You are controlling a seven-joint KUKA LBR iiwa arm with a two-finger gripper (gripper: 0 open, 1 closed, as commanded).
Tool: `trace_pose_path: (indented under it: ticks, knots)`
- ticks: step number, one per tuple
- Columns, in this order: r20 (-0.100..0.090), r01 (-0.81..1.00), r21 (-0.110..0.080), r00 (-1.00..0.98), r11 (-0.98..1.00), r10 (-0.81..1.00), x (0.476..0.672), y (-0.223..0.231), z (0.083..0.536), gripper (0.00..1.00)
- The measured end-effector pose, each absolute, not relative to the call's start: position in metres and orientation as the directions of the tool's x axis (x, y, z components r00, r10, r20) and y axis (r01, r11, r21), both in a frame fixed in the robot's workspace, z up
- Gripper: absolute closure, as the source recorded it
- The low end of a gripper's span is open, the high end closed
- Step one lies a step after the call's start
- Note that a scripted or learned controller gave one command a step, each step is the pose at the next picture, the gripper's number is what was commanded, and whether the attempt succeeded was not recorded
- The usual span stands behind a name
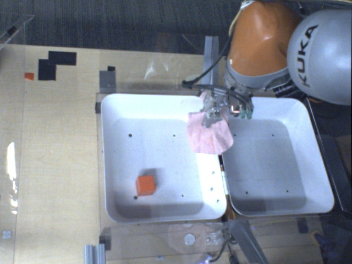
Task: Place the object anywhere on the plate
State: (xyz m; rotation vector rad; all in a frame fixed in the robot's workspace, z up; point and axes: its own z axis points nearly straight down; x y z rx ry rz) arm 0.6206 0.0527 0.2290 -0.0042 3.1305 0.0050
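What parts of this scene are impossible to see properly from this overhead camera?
- Pincer fingers: the hanging pink crumpled cloth covers them.
- Back rim of the right white bin: hidden under the grey-and-orange arm.
- Arm's base: cut off by the picture's right edge.
- Small orange block in the left white bin: too small to tell its material.

Two bins sit side by side on the bench (55, 147). A block (146, 185) lies in the left bin (115, 147), toward its near edge. A cloth (209, 136) hangs over the shared rims (apparently from the gripper (212, 114)), beside the right bin (308, 147).
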Motion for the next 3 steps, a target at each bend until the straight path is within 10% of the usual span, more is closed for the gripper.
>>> trace_pose_path:
  ticks: [2, 3]
  knots:
    - [-0.008, -0.005, 0.004, -1.000, 1.000, -0.005, 0.576, 0.140, 0.230, 1.00]
    - [-0.008, -0.004, 0.004, -1.000, 1.000, -0.004, 0.576, 0.140, 0.230, 0.00]
